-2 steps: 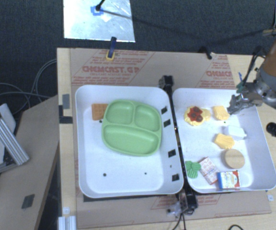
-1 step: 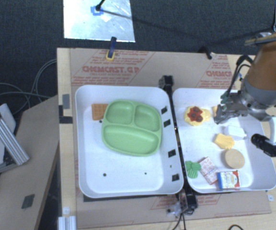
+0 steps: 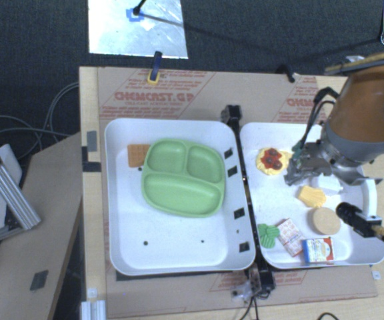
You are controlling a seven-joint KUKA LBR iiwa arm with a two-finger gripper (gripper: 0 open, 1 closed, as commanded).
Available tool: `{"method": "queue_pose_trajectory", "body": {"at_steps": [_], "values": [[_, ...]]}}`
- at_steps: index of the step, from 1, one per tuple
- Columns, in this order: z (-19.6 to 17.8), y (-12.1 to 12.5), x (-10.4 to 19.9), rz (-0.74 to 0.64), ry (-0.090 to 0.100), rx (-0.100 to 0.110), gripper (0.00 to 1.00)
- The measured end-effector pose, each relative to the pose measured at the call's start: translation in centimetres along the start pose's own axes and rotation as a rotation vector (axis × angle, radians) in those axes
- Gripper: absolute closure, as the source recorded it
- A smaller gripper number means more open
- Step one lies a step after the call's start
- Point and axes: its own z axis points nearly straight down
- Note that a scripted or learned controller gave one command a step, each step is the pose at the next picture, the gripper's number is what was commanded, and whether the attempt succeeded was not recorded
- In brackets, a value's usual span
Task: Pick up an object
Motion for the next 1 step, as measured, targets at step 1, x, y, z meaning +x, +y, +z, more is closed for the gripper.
{"method": "queue_pose_trajectory", "body": {"at_steps": [1], "values": [[-0.47,-2.96,3.18,0.001,-0.001,0.0,1.0]]}}
